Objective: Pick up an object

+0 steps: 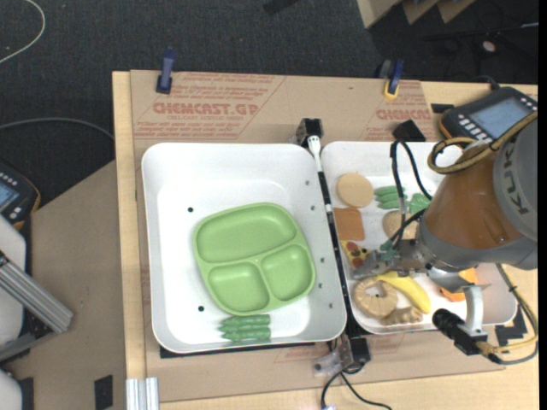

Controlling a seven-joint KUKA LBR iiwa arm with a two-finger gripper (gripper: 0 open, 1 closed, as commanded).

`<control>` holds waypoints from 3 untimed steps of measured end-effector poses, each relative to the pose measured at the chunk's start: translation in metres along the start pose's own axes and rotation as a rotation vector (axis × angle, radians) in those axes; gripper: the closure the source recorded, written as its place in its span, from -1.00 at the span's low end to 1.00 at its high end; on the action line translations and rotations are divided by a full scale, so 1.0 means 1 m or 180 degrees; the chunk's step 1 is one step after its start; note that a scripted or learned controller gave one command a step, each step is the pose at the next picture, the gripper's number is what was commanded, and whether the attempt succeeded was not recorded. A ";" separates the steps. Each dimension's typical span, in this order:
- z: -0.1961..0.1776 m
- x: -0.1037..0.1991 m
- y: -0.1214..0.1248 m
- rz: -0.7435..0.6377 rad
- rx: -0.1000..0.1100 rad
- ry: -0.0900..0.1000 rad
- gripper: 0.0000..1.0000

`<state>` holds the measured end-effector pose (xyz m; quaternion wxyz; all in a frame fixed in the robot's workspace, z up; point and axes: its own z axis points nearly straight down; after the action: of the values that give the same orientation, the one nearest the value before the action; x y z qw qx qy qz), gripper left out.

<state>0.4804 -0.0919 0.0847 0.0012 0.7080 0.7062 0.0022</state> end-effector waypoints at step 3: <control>-0.189 0.103 0.046 -0.0017 0.0026 -0.0002 1.00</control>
<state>0.5259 0.0109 0.2739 -0.0014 0.7061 0.7081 -0.0010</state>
